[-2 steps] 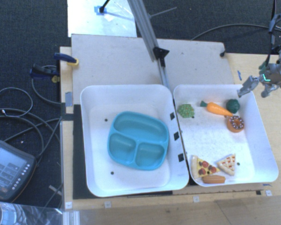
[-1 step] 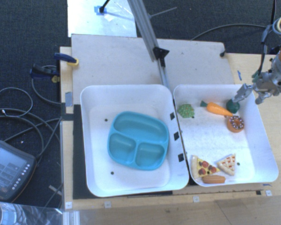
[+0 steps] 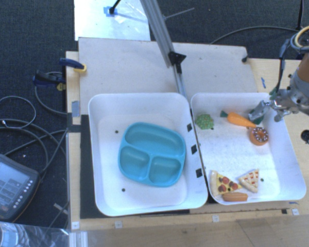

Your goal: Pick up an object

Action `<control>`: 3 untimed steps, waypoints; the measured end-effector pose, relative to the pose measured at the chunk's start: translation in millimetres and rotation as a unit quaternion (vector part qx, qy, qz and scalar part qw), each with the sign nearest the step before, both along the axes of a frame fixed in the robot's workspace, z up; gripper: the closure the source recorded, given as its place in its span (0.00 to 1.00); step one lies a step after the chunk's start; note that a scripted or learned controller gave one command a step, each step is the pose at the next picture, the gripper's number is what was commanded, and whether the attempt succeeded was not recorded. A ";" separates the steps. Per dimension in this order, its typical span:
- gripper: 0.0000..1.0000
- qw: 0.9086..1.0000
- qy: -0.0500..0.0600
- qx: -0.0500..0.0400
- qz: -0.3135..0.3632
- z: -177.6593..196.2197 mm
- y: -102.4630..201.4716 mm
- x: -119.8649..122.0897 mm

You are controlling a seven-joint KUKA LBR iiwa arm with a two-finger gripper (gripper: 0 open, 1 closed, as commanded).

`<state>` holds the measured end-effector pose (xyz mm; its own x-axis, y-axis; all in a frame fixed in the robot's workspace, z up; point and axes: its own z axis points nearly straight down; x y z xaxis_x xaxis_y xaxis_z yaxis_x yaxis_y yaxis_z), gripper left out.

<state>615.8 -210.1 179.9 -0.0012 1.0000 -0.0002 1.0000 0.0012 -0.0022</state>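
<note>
My pincer (image 3: 268, 112) hangs over the far right part of the right bin (image 3: 293, 153), and its two fingers stand apart with nothing between them: one finger (image 3: 258, 110) points down and left toward the carrot, the other (image 3: 279, 114) sits a little to its right above the bin's rim. Just left of the left finger lies the toy carrot (image 3: 239, 119), orange with a green top, stretched left to right on the bin floor; whether the fingertip touches it I cannot tell. Just nearer than the carrot's right end rests a toy doughnut (image 3: 259, 136) with brown icing and sprinkles. Further left, close to the wall between the bins, sits a green toy broccoli (image 3: 204, 121). In the near part of the same bin I see two toy pizza slices, one (image 3: 223, 181) to the left and one (image 3: 250, 179) to the right, with a toy hot dog (image 3: 235, 196) lying just in front of them at the near rim. Across the dividing wall, the left bin (image 3: 105, 112) holds a blue divided plate (image 3: 152, 154) with three compartments, lying flat near its middle. Beyond the bins, a grey pole (image 3: 159, 27) slants across the pale board, and at the far left, off the bench, a dark handheld control panel (image 3: 9, 185) lies among loose cables (image 3: 20, 122).
</note>
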 end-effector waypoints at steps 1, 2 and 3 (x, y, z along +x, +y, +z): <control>0.00 1.000 0.000 0.000 0.002 -53.4 4.9 9.1; 1.00 1.000 -0.004 -0.001 0.004 -38.1 4.1 11.3; 1.00 1.000 -0.005 -0.001 0.003 13.2 8.6 21.9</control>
